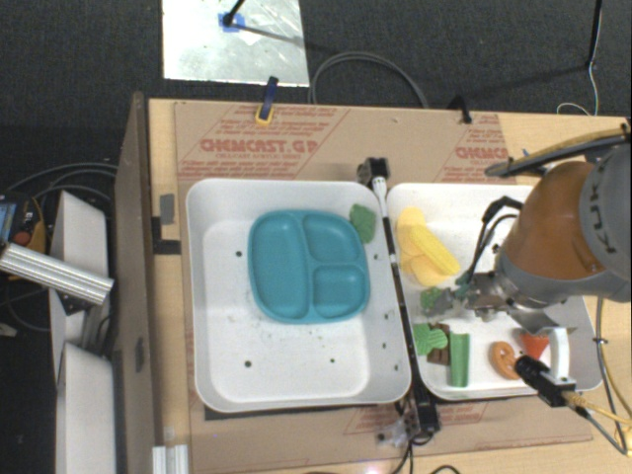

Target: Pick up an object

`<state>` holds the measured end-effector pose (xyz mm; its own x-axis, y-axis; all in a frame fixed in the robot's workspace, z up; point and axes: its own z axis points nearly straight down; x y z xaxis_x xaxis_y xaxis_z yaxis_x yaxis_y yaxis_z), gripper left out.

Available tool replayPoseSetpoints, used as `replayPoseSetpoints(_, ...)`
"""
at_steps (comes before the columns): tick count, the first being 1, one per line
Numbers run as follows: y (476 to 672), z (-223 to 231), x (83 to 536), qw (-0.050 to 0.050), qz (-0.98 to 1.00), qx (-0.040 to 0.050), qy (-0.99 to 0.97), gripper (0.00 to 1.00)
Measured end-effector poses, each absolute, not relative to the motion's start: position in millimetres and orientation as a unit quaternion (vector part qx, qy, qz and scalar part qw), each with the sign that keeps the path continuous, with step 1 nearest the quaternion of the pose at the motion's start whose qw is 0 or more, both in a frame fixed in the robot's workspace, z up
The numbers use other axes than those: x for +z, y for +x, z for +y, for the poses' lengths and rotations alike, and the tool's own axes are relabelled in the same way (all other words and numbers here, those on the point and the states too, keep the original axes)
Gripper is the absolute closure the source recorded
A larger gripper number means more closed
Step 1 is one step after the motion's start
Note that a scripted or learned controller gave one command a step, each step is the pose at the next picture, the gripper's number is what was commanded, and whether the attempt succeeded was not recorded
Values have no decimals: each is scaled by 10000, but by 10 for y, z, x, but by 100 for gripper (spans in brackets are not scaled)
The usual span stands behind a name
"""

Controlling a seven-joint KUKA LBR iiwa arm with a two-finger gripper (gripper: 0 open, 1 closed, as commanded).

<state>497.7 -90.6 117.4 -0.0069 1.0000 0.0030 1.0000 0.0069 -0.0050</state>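
Desk: brown board top, carrying two shallow white bins side by side.

Left bin: holds a blue divided plate near its middle; a small green piece at its far right corner, against the wall shared with the other bin.

Right bin: holds a yellow corn-like toy toward its far left corner; a green leafy piece and a green block at its near left corner, just beside each other; an orange round piece along its near edge; a red-orange piece just beside that, partly hidden by the arm.

Arm: grey with an orange band, reaching over the right bin from the desk's right edge.

Claw: low over the left-middle of the right bin, between the yellow toy and the green pieces. Cannot tell from this view whether spread or pressed together; nothing seen pinched.
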Motion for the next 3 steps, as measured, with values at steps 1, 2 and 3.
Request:
replayPoseSetpoints(1,5865,-1467,1680,-71,-7088,-28,-7054,0)
replayPoseSetpoints(2,5625,-822,941,27,-7103,3,-7039,0)
replayPoseSetpoints(3,6587,-1028,1796,-77,-7097,-48,-7045,0)
